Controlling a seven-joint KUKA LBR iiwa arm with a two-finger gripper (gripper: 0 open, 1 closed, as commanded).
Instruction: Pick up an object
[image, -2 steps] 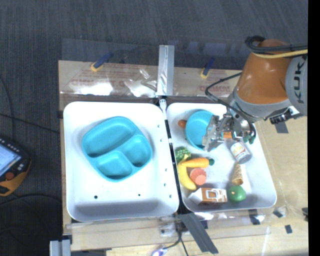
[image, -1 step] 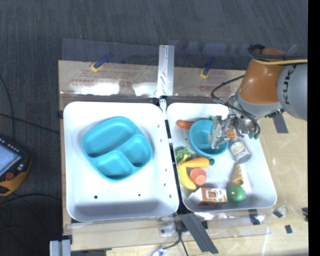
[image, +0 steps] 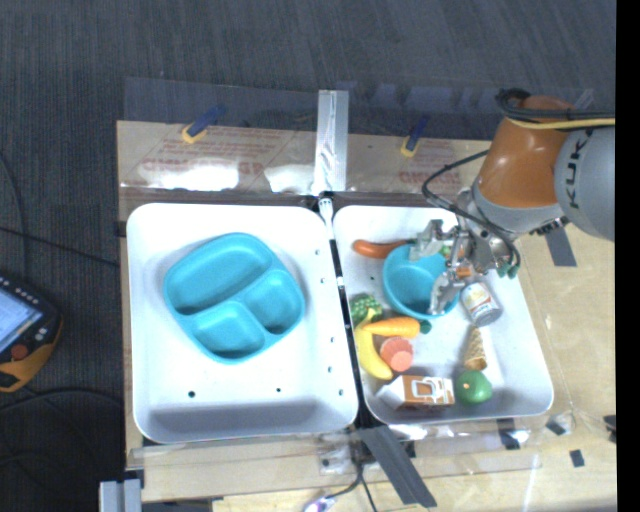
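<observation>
**Reach under way, nothing lifted yet**

Down low in the right-hand shallow white bin (image: 540, 375), at its back half: the grey two-finger end effector (image: 452, 268), hanging off the grey arm with the orange band (image: 522, 165). Poised right over the rim of a small blue plastic cup (image: 410, 283), with a small silver can (image: 479, 302) just beside. Whether spread or pressed together: cannot tell, too much metal and clutter there to read. Nothing seen pinched.

Resting on the bin floor, all candidates: orange carrot-like piece (image: 372, 248) behind the cup, yellow toy banana (image: 372, 354), red round toy (image: 398, 353), green leafy toy (image: 365, 307), tan cone (image: 475, 347), green ball (image: 474, 388), small brown and white carton (image: 423, 391).

Over in the left-hand white bin (image: 160, 400): a blue divided plastic tray (image: 234, 295), untouched.

Judged progress: approach done, grasp and lift left. Likely target the cup or the can, though not certain which.
</observation>
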